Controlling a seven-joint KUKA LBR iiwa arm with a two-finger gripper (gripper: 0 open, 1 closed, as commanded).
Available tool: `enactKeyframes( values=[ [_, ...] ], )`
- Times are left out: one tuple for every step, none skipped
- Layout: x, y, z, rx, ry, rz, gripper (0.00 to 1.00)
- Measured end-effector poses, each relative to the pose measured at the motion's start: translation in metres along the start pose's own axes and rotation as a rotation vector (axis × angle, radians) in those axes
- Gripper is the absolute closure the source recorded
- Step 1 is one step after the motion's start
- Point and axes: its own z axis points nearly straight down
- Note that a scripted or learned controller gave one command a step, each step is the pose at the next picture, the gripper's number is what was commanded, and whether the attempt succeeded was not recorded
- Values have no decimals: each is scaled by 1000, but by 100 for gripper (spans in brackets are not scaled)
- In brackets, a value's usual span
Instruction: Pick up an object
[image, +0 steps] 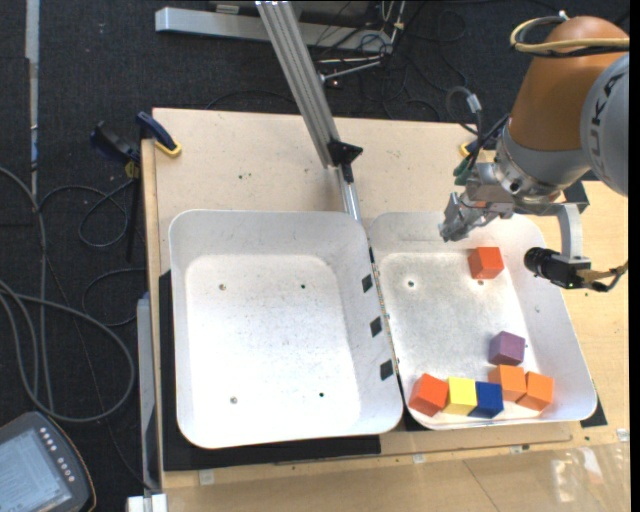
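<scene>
An orange cube (486, 262) lies alone near the back of the right bin (440, 290). A purple cube (507, 347) sits further forward. Along the front wall of that bin lie an orange block (430, 393), a yellow block (462, 394), a blue block (489, 398) and two more orange blocks (525, 384). My gripper (455, 225) hangs over the bin's back edge, up and to the left of the lone orange cube. Nothing shows between its fingers.
The left bin (265, 325) stands beside the right one on the bench. A metal pole (305, 80) slants from the back down to the gap between the bins. Black clips (375, 325) line the shared edge. A clamp (150, 135) sits at the back left.
</scene>
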Motion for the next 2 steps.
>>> enactKeyframes(
  values=[
    [50,-25,14,3,0,-1,100],
    [108,-53,20,3,1,-2,100]
  ],
)
